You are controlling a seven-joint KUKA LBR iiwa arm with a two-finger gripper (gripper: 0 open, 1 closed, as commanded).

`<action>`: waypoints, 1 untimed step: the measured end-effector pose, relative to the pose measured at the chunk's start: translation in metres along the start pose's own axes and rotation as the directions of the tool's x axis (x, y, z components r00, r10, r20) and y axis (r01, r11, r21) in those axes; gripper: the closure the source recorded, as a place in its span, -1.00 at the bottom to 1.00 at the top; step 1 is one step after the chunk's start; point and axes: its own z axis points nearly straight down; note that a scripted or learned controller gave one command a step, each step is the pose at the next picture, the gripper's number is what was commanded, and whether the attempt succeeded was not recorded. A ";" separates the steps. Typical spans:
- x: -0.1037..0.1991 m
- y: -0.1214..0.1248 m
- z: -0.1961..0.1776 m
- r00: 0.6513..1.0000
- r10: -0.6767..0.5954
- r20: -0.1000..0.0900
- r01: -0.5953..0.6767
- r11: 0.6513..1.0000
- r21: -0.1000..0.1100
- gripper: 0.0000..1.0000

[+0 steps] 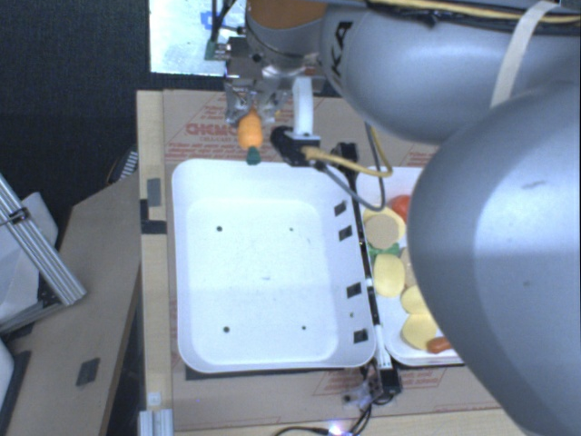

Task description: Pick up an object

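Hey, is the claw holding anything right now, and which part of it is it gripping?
Yes. The claw holds a small orange carrot toy by its upper end; its green tip hangs down over the left bin's far rim.

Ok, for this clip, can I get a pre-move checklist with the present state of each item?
1. Object at the gripper: a small orange carrot-like toy hangs right below it; ok.
2. Toy firmly clamped between the fingers: cannot tell.
3. Toy lifted off the bin floor: ok, it sits above the left bin's far rim.
4. Cable clear of the toy: ok.
5. Remaining toys lying in the right bin: ok, partly hidden by the arm.
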 end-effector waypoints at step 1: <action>-0.002 -0.002 0.034 1.000 0.003 0.005 -0.003 1.000 0.012 1.00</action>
